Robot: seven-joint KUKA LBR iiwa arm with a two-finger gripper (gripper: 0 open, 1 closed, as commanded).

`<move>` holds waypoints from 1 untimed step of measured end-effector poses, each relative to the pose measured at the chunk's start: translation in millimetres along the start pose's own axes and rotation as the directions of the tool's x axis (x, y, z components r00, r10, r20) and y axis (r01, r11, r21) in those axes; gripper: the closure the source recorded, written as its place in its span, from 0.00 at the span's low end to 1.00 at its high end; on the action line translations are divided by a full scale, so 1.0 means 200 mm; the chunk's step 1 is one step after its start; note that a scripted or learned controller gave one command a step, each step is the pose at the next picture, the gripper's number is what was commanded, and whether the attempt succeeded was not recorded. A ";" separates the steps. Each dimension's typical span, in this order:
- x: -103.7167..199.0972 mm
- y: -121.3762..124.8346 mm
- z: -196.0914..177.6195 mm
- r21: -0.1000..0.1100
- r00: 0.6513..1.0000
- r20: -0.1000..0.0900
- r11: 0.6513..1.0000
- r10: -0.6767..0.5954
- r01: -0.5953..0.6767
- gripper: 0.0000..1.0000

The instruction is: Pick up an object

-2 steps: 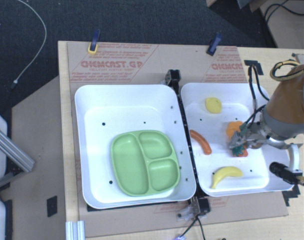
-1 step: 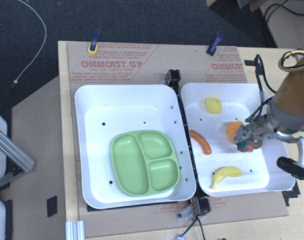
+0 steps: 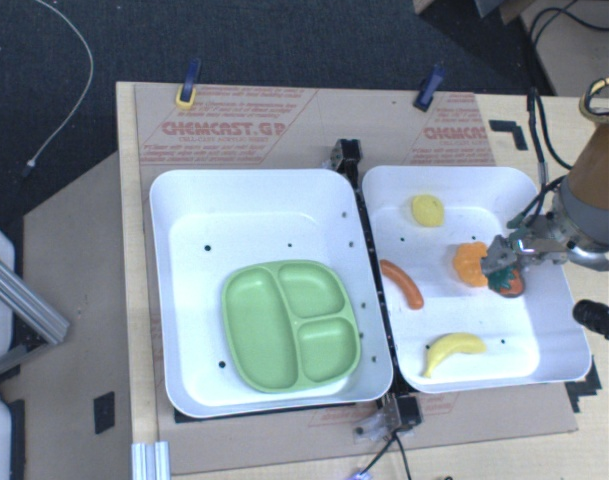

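- Grey claw [image 3: 506,259] sits low in the right bin [image 3: 554,358]; I cannot tell its state.
- Orange fruit [image 3: 470,264] touches it, a red-green thing [image 3: 507,285] just below.
- Sausage [image 3: 403,284], lemon [image 3: 427,209], banana [image 3: 452,348] lie apart.
- Green plate [image 3: 289,324] fills the left bin [image 3: 184,228].
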State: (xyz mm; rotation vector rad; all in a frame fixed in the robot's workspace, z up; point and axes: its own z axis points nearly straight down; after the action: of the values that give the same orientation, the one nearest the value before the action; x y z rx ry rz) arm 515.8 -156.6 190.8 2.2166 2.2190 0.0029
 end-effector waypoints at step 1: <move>0.00 0.01 -0.20 -0.001 1.000 0.000 1.000 -0.001 0.001 1.00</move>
State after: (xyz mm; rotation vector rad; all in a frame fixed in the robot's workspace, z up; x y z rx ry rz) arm 517.3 -156.9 230.8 2.2150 2.2190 0.0042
